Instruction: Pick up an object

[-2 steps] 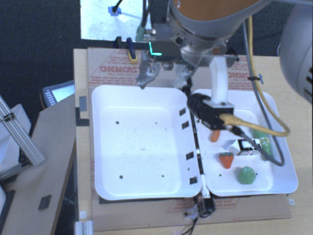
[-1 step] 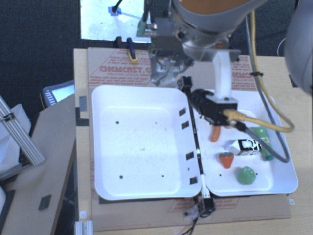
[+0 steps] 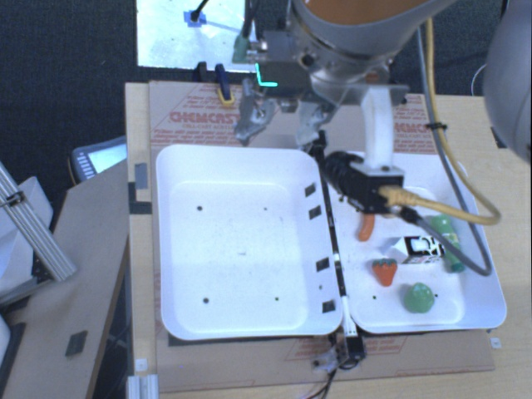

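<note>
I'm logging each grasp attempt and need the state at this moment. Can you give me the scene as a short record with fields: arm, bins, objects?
arm: grey arm with orange band, reaching over the bins' far edge
pincer: metal two-finger pincer, above the far rim near the divide between the bins
left bin: shallow white plastic bin
right bin: shallow white plastic bin, holding all the objects
objects: round green ball; orange strawberry-shaped toy; slim orange carrot-shaped piece; black-and-white box
held: nothing seen between the fingers

Single fixed camera above bench (image 3: 137, 131), looking down aslant at both bins (image 3: 241, 160)
</note>
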You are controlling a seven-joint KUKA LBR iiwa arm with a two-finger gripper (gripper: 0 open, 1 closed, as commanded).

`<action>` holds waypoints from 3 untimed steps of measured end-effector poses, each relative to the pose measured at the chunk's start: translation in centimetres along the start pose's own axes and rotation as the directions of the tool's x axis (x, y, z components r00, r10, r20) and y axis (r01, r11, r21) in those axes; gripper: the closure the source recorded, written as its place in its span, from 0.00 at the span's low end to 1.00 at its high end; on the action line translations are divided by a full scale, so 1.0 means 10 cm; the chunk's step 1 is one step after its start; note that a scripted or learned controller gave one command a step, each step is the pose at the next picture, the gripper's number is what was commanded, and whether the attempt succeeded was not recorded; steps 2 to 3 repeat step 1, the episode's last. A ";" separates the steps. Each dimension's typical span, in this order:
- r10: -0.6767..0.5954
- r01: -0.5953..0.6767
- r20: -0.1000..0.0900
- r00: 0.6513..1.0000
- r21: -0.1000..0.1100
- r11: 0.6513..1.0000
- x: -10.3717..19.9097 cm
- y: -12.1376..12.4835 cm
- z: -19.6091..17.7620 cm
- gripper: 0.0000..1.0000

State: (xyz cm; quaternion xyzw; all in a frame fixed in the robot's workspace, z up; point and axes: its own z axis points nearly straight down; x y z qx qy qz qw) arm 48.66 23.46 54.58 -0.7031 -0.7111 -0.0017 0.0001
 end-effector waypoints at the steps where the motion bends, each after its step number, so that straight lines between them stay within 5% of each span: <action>1: -0.004 0.004 -0.002 1.000 -0.002 1.000 0.00 0.00 -0.11 1.00; 3: -0.004 0.004 -0.002 1.000 -0.002 1.000 0.00 0.00 -0.11 1.00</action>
